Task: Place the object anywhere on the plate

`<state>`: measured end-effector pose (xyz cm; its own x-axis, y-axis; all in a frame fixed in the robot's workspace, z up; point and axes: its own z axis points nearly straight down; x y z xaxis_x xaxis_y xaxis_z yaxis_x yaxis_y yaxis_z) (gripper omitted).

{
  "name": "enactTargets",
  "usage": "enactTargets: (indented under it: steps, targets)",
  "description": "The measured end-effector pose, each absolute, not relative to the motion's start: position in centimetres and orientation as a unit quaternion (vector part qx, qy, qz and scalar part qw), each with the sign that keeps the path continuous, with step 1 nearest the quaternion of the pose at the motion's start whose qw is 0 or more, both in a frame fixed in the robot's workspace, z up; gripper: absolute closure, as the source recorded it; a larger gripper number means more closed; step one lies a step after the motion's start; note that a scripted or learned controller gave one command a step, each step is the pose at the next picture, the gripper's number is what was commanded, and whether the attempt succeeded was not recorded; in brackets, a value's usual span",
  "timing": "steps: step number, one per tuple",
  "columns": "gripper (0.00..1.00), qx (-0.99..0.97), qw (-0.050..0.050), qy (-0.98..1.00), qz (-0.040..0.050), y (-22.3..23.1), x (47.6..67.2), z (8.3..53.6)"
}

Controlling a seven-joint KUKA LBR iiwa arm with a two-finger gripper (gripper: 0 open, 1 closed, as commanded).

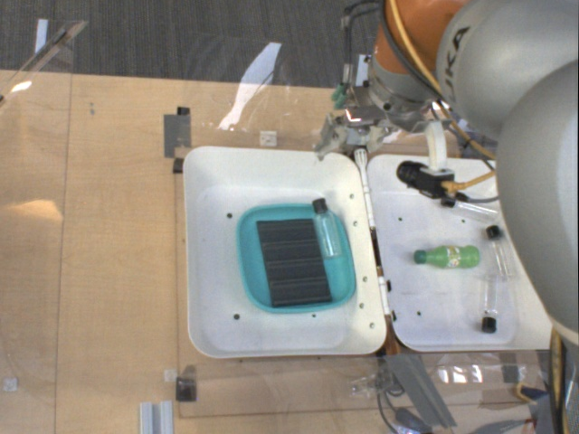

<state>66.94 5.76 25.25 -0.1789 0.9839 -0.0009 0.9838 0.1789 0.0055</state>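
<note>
I see little room on the plate (249, 242): a dark ridged block (291, 262) covers its middle and a clear bottle (327, 233) lies along its 3 o'clock rim. A bare strip is open at 9 o'clock. The left bin (208, 242) has bare floor at 6 and 9 o'clock. In the right bin (425, 319), a green bottle (448, 258) sits mid-floor, a clear tube (493, 283) lies at 3 o'clock, and the arm (516, 107) overhangs from 1 o'clock.

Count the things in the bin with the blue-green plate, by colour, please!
Teal round-cornered plastic plate: 1
Black ribbed rectangular slab: 1
Clear plastic bottle with black cap: 1
Total: 3
</note>
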Motion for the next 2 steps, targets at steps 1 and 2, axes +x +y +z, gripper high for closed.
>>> enactTargets:
  steps: [1,2]
  targets:
    - [0.0,0.689,0.003,0.725,0.0027,1.6,61.3,33.5]
    - [0.0,0.735,0.002,0.678,0.0023,1.5,53.5,34.4]
